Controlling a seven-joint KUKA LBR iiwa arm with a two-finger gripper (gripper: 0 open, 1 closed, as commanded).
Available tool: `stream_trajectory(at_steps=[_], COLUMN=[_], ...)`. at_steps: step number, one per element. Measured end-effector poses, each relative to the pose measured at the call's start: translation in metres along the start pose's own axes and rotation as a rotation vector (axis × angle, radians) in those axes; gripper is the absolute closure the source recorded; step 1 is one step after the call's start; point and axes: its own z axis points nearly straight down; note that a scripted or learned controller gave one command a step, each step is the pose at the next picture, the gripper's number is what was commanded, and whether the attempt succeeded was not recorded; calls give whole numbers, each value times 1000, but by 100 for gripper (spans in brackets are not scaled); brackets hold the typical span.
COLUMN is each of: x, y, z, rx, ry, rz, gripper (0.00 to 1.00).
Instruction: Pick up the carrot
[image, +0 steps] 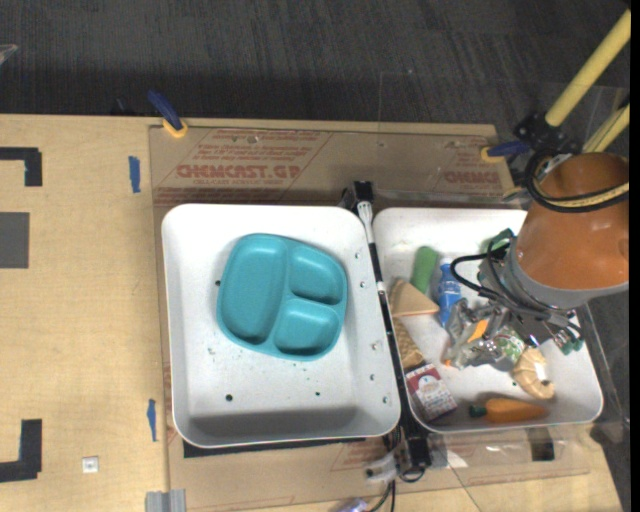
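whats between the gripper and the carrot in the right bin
In the camera view, mostly bare white bin floor separates the gripper from the carrot near the front wall. A tan, cream-tipped item sits just right of that stretch.

Orange carrot (513, 409); teal tray (282, 295); white bins (190, 300).

Two white bins (190, 330) – one blue tray (283, 295), one carrot (512, 409)

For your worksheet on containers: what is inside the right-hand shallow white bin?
The right-hand shallow white bin holds an orange carrot near its front wall, a green cylinder, a tan wedge and small packets. The grey arm's gripper covers whatever lies beneath it.
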Motion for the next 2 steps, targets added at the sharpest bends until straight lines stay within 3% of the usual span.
stream_trajectory(at_steps=[2], x=[-6], y=[1], z=[-20], rx=[4], ry=[-14], rz=[-2], gripper=[100])
